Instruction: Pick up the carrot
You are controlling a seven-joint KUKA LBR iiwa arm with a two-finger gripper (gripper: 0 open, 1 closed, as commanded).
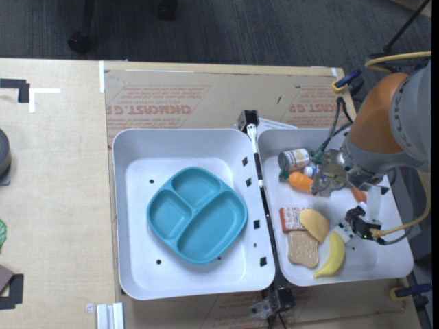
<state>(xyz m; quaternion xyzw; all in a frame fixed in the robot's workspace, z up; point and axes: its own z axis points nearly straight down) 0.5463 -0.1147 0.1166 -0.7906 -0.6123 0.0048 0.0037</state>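
While closing in for the grasp: hanging low in the right bin (394, 249), with the gripper (328, 178) just beside the right end of the carrot (300, 181), perhaps touching it. Cannot tell from this slant whether spread or closed; nothing seen clamped. Carrot lying near the bin's upper left, long axis roughly left to right, with a small tin can (295, 159) just above it, close or touching. Judging the step well done by: centring over the carrot's middle rather than its end, spanning its narrow width, and keeping off the can while descending. Likely risk: nudging the carrot leftward toward the bin wall, or catching the can instead. Lying further down: a snack packet (289, 218), a yellow piece (315, 223), a bread slice (302, 249) and a banana (332, 255), all apart from the carrot. Resting in the left bin (130, 252): a blue divided plate (197, 214).
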